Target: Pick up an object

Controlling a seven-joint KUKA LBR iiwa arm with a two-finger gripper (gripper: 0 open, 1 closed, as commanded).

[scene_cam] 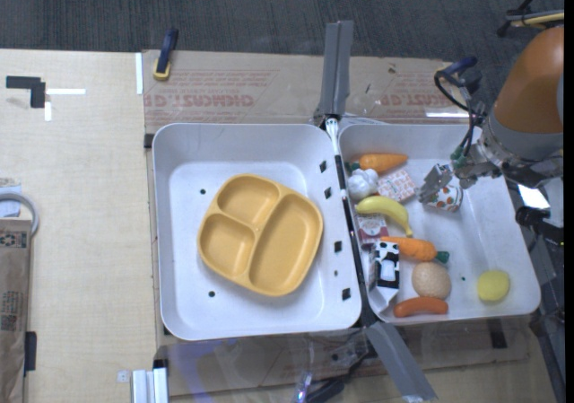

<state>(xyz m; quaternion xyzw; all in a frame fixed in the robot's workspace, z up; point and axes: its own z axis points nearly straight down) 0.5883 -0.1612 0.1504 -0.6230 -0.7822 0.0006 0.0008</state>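
The right bin (513,213) holds several toy foods: a carrot (383,162) at the back, a white garlic bulb (362,182), a red-and-white packet (396,184), a banana (386,209), a second carrot (414,248), a black-and-white item (387,264), a tan egg (430,280), an orange sausage shape (421,306) and a yellow lemon (492,285). My gripper (438,184) hangs low over the back middle of this bin, right beside a small white-and-red object (448,199). Whether it touches that object is unclear.
The left bin (179,204) holds a yellow divided plate (260,233). A grey divider post (336,69) stands behind the seam between the bins. A blue-and-yellow clamp (165,54) lies on the cardboard at the back left. Cables hang near the arm at the right.
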